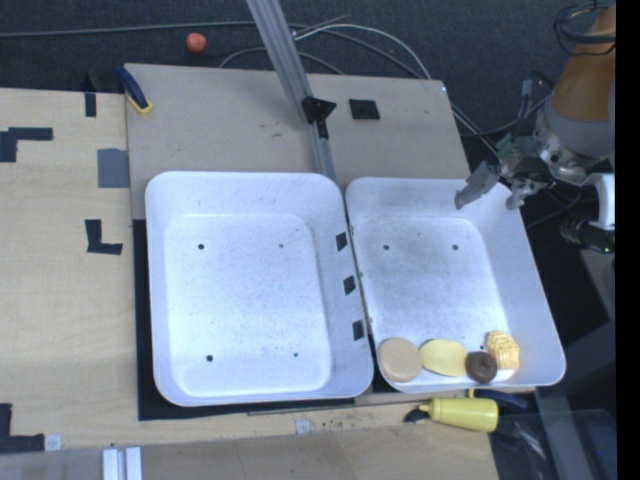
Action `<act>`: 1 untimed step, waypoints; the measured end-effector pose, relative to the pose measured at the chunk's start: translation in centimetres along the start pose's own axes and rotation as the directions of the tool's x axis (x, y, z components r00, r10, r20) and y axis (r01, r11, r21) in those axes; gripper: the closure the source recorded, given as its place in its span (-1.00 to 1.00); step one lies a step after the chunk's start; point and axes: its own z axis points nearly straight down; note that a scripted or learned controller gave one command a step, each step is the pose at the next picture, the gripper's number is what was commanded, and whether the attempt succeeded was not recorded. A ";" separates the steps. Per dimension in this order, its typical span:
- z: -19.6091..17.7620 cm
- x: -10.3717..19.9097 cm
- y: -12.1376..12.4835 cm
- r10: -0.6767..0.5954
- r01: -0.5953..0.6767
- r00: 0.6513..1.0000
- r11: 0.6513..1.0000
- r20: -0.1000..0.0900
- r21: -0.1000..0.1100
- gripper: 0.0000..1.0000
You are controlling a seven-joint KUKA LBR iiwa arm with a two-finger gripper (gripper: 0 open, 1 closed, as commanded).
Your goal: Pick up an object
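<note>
**A:** Dark carpet all round, pale wood bench (60, 268) w/ a tan board (220, 128) on top, two white bins side by side. Where's the gripper?

**B:** Gripper (490, 188) hangs over the right bin (520, 268), at its 1 o'clock corner, just above the far rim. Two grey fingers point down-left, tips apart w/ a clear gap, nothing between them. Not touching any obj as far as I can see.

**A:** And the stuff to pick?

**B:** All bunched at the right bin's near edge, abt 5 o'clock from the gripper and well apart from it. Left to right: tan disc (399, 359), pale yellow oval piece (443, 357), small dark brown round thing (481, 367), yellow-orange blocky toy (502, 349). Disc & oval touch; the brown one overlaps the oval's right end & sits just beside the blocky toy.

**A:** Anything in the way?

**B:** Bin floor betw. gripper & the cluster is bare. Left bin (240, 288) sits at 9 o'clock of the right one, rims touching. Grey metal post (290, 68) slants in from 12 o'clock to the seam betw. the bins. Yellow tool w/ black tip (462, 413) lies outside the right bin at 6 o'clock, just beside the rim. Small red ball (196, 41) on the carpet at 11 o'clock, far off. Cables (380, 53) loop behind the board.

**A:** Arm pose?

**B:** Arm (585, 88) comes in from 3 o'clock, orange band high at the frame edge, wrist bent down & leftward toward the bin corner.
</note>
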 end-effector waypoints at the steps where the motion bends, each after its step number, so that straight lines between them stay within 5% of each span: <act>1: 0.4 4.0 -1.3 -0.002 0.002 1.000 1.000 0.000 0.000 -1.00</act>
